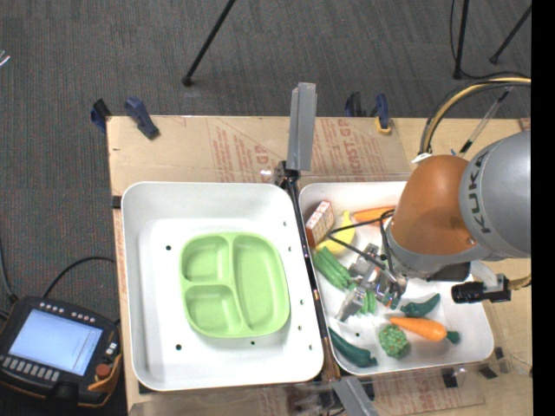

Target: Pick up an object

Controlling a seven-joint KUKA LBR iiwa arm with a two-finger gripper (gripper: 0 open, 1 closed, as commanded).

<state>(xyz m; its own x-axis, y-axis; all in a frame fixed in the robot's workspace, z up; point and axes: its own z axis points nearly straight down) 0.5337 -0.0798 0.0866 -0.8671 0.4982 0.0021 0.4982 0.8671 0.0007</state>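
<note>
**Gripper low over the toy food in the right bin**

At the bench's left edge sits the left bin, and in its middle lies a light green divided plate with three compartments, nothing in them. The right bin touches it along the shared middle wall.

In the right bin, a small brown box stands near the far left corner, with a yellow piece just beside it and an orange piece farther along the far wall. Green bean pods lie along the left wall. A dark green vegetable lies at the near left corner, a broccoli floret just right of it, and a carrot touches the broccoli's right side. A dark green pepper lies just beyond the carrot.

The arm reaches in from the right, and the gripper hangs low over the bin's middle, at the bean pods' right edge. Whether its fingers are apart or together cannot be told, nor whether anything sits between them.
</note>
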